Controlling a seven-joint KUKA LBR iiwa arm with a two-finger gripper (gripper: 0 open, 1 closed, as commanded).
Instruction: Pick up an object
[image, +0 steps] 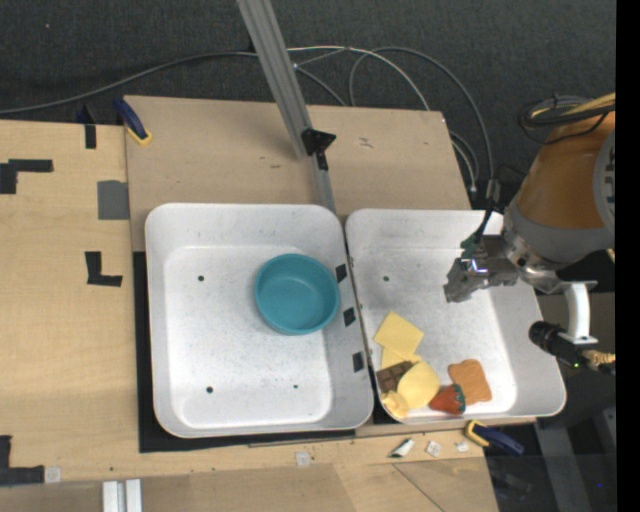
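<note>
A blue bowl (296, 292) sits in the left bin (180, 400). In the right bin (420, 235), near its front, lie a yellow flat piece (398, 336), a pale yellow lump (418, 384), a small brown block (391, 376), an orange-brown piece (471, 379) and a red piece (448, 401). My gripper (460, 284) hangs over the right bin's middle, above and to the right of the yellow piece, apart from all the items. Nothing shows between its fingers.
A grey metal pole (285, 85) slants down from the top to the gap between the bins. Cables (420, 70) loop over the bench behind the right bin. A yellow-and-blue clamp (488, 434) lies at the bench's front right.
</note>
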